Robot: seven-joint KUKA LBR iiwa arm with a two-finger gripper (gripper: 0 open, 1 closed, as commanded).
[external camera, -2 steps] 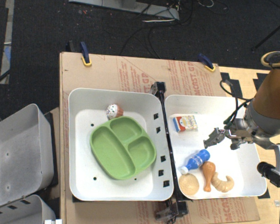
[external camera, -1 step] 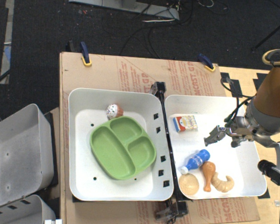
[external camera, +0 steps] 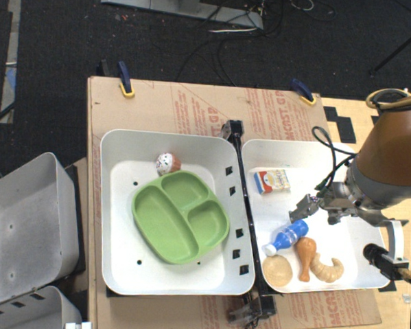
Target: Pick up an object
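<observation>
- Gripper point(external camera: 307, 208): you see it above the right bin point(external camera: 309, 151), jaw state cannot be told.
- Blue bottle point(external camera: 284, 238): near bin's front edge, beside the drumstick point(external camera: 306, 254), croissant point(external camera: 328, 269).
- Left bin point(external camera: 124, 149): green divided plate point(external camera: 180, 216).

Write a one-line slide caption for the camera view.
KUKA arm's gripper hovers over right bin above a blue bottle; green divided plate fills left bin.

Two shallow white bins, the left bin point(external camera: 114, 210) and the right bin point(external camera: 288, 154), sit side by side on a brown cardboard-covered bench point(external camera: 188, 104). Yellow clamps point(external camera: 127, 87) grip its far edge, cables point(external camera: 218, 54) trail across the dark floor behind, and a grey tub point(external camera: 23, 233) stands at left.
</observation>
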